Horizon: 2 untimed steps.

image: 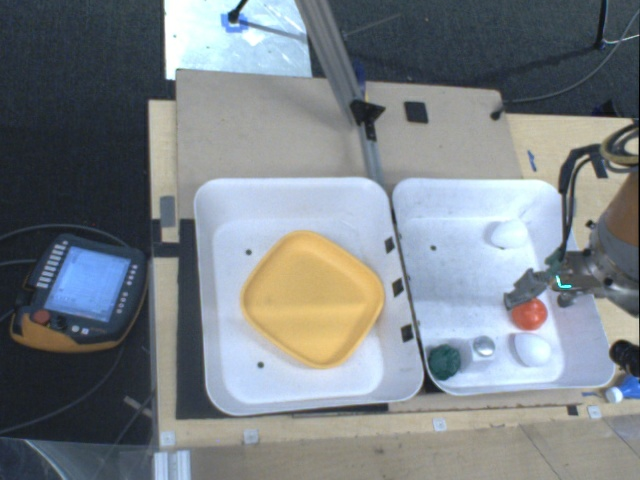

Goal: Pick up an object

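The light wooden table (440, 148) is carrying two shallow white plastic bins side by side, one at nine o'clock (215, 298) and one at three o'clock (440, 218). A single large yellow plastic plate with rounded corners (312, 298) is lying flat in the middle of the nine o'clock bin, turned like a diamond.

The grey arm with its orange band (622, 218) is reaching in from three o'clock, and its dark end effector (528, 290) is hanging over the three o'clock bin, just at twelve o'clock of a small round orange-red ball (530, 315). Whether its fingers are spread or closed cannot be told from here, and nothing is showing between them.

Five small things are sitting in the three o'clock bin. The orange-red ball, smooth and glossy, is resting toward the bin's four o'clock side. Two white egg-shaped objects are lying there: one (507, 234) toward one o'clock, well apart from the ball, and one (530, 349) just at six o'clock of the ball. One dark green fuzzy ball (445, 360) is sitting in the seven o'clock corner, and one small silver metal cap (483, 347) is lying between it and the lower white egg.
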Available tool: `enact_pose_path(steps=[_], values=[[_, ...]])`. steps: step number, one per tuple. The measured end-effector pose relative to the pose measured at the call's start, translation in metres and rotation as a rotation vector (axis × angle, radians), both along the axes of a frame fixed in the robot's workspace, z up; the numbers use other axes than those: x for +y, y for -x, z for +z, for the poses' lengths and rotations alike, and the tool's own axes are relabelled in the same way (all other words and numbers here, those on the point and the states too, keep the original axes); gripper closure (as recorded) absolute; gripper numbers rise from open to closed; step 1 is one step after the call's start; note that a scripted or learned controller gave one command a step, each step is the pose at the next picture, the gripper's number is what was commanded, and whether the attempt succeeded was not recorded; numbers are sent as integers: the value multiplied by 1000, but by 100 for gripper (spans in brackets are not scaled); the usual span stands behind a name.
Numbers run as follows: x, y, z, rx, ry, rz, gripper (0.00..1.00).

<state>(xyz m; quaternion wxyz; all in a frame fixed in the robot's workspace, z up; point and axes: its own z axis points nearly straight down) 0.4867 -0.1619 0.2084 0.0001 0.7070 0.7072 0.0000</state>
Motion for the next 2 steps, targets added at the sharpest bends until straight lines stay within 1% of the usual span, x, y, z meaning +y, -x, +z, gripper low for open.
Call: enact_pose_path(steps=[1, 2], values=[[0, 0, 0, 0, 0, 0, 0], [-7, -4, -46, 3, -1, 0, 0]])
